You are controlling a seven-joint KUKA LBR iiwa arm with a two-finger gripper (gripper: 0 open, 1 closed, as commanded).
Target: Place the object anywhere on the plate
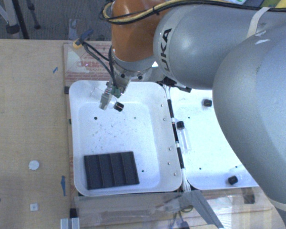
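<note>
Nearest the camera, the pale wooden bench (24,104) shows a clutter of clear and metal parts at its front edge, too jumbled to make out. One small white disc (34,165) lies on the bare wood to the left.

Two white bins sit side by side. The left bin (86,132) holds one dark grey ribbed plate (110,170) with four raised strips, lying flat in the near corner; its floor is flecked with fine dark specks. The right bin (205,142) holds three small black pieces, well apart: one near (232,180), one by the dividing rim (179,125), one farther back (207,102). The grey arm (219,46) covers much of this bin.

Farther in, the gripper (108,99) hangs over the far part of the left bin, well apart from the plate. A small black object (118,107) sits just beside its tip; whether it is held, and whether the tool is open or closed, cannot be told.

Beyond lies grey floor, with stand legs cut off at the far left and bright blurred items at the far right.
</note>
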